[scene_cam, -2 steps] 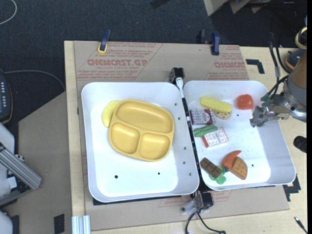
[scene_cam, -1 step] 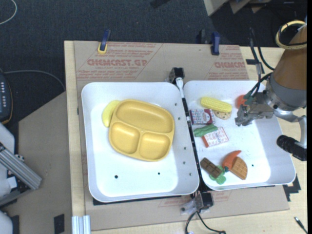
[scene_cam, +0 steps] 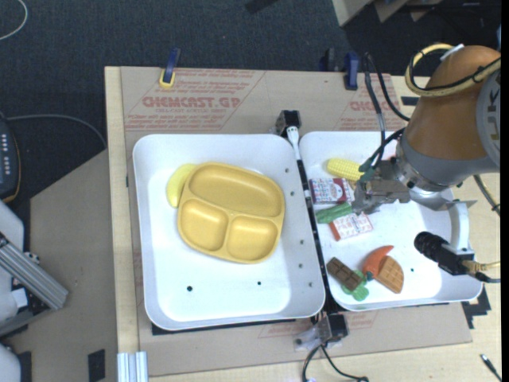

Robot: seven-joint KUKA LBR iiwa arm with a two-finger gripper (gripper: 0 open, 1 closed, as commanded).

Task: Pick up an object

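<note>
Even, fairly bright overhead light falls on the two shallow white plastic bins (scene_cam: 151,213), which look nearly washed out. Soft highlights sit on the glossy yellow divided tray (scene_cam: 231,212). Shadows are faint and short. Focus is slightly soft throughout.

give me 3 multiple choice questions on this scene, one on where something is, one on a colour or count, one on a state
1. Where does the divided plate lie?
A. in the left bin
B. in the right bin
C. on the floor

2. What colour is that plate?
A. blue
B. yellow
C. red

3. How does the plate sit?
A. hollows facing up
B. flipped face down
C. standing on edge

Answers:
1. A, it rests on the floor of the left bin, across the divider from the corn cob.
2. B, it is yellow all over.
3. A, its three hollows open upward.

The end effector hangs over the right bin, among the small packets.
</note>
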